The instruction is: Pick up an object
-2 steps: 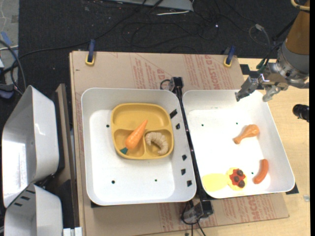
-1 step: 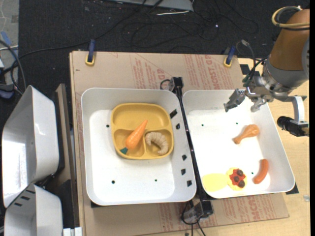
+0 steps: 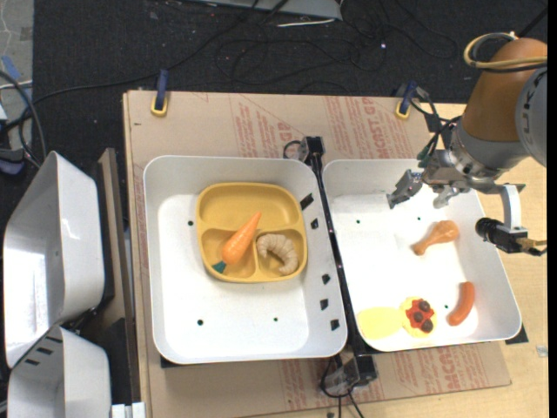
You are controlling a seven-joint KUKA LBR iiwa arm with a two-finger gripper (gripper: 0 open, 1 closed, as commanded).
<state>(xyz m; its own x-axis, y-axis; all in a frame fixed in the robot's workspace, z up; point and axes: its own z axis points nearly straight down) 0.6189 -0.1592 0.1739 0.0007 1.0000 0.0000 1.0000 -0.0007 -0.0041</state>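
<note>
My gripper hangs over the back of the right bin, open, with nothing between its fingers. An orange toy drumstick lies in that bin just in front of the gripper. Nearer the front right corner lies an orange-red sausage. A red berry cluster rests beside a flat pale yellow piece at the bin's front edge.
The left bin holds a yellow divided plate with a toy carrot and a pale curled shrimp in its compartments. A black divider strip runs between the bins. Cardboard lies under both bins.
</note>
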